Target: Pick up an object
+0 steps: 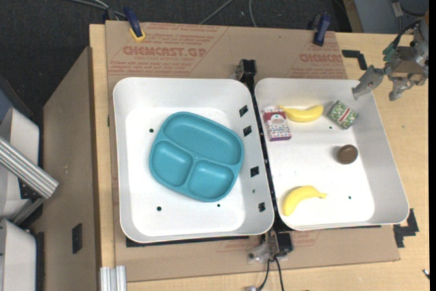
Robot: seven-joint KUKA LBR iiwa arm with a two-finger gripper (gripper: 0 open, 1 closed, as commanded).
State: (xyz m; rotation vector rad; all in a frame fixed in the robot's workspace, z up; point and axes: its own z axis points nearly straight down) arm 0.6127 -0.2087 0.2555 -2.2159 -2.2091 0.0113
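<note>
The camera view takes in two white bins side by side on the bench. The left bin (pixel 129 146) holds one thing, a teal divided plate (pixel 196 155) with three compartments, lying flat near its centre. The right bin (pixel 381 167) holds five things. Taking that bin as a clock face, one small red and white carton (pixel 276 124) lies at about ten o'clock, with one banana (pixel 304 113) just beside it at eleven. One green wrapped packet (pixel 343 114) sits at one o'clock, and one brown round object (pixel 347 154) at about three. A second banana (pixel 300 198) lies at seven (two bananas in all). The gripper (pixel 381 87) hangs off the bin's upper right corner, at two o'clock, its fingers spread wide with nothing between them.
</note>
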